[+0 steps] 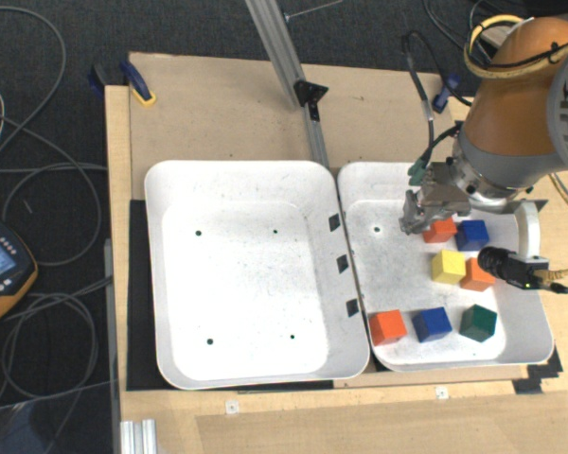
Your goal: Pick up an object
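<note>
Hovering low in the right bin (511,353), the hand (418,218) is sitting right beside an orange block (442,229); honestly can't tell its state. Block's looking light, rigid, flat-sided, so I'm guessing pinching 2 opposite faces is working fine, maybe slightly slick.

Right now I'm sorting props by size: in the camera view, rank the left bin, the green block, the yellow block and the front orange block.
1. Left bin, by far the largest.
2. Green block, yellow block and front orange block: they look much alike, so I won't rank them.
</note>
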### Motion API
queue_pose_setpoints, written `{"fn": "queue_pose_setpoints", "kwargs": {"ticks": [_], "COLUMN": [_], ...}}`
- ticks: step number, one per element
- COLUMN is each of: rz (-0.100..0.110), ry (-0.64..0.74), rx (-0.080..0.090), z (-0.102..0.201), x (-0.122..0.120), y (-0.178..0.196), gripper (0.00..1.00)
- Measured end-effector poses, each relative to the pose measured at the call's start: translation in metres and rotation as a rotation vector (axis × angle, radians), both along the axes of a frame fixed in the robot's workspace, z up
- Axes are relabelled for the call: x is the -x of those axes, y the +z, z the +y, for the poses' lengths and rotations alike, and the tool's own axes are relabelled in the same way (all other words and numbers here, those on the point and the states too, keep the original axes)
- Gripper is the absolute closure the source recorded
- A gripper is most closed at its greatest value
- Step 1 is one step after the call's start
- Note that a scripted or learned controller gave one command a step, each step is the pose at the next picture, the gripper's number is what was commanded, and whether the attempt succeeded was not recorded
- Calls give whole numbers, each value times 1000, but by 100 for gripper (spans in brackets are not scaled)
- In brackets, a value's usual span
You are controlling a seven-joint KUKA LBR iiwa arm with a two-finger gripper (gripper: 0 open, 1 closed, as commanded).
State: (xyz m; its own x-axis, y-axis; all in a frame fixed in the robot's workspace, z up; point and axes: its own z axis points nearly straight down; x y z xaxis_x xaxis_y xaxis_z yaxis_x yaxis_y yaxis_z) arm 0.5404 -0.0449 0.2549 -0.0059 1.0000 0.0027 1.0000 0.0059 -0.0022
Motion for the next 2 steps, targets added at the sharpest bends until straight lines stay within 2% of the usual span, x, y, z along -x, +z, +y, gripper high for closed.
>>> {"fn": "queue_pose_setpoints", "kwargs": {"ticks": [1,2], "rz": [-3,1], "ry": [1,1], "rx": [0,-1], "z": [52,111], "x": [2,16], "y": [6,3], "gripper": [100,100]}}
